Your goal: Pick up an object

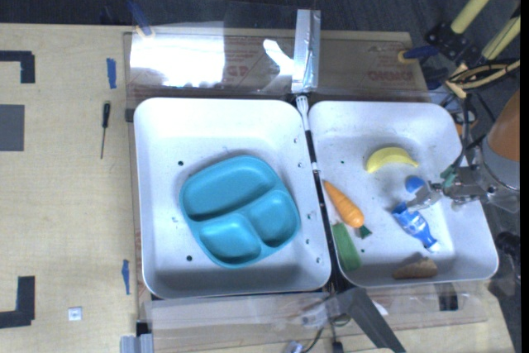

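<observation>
The gripper [431, 196] hangs low in the right bin [347, 124], just beside the blue packet [415, 225]; whether its fingers are spread, I cannot tell; it should center over the packet before closing

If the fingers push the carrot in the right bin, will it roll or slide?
The carrot looks tapered and rounded, so it would probably roll in a curve. Its surface seems smooth, like plastic, so it may slip. It lies close to the green object, which might block it.
</observation>
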`<state>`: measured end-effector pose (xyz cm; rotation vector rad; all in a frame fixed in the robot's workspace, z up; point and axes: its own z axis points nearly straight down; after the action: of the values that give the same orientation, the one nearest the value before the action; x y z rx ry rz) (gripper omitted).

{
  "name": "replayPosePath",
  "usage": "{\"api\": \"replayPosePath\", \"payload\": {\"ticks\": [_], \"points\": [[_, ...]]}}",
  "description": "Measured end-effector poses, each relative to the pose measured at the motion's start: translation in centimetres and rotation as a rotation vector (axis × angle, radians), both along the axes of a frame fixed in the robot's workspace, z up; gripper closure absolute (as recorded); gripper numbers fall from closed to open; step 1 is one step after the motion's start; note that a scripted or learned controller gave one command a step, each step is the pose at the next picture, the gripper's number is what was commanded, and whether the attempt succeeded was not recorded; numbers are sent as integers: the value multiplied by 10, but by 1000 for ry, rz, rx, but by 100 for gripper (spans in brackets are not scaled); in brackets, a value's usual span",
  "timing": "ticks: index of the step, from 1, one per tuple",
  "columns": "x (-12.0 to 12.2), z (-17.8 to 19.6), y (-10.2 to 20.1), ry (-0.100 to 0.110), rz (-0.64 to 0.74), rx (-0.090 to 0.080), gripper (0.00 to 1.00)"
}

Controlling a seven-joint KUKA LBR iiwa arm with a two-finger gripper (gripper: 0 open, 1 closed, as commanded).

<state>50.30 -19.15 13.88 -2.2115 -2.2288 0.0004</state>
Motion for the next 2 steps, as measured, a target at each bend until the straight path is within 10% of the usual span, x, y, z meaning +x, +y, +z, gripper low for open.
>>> {"api": "replayPosePath", "payload": {"ticks": [1, 2], "points": [[-24, -47, 60, 2, 86, 1, 0], [-21, 88, 83, -11, 23, -2, 0]]}}
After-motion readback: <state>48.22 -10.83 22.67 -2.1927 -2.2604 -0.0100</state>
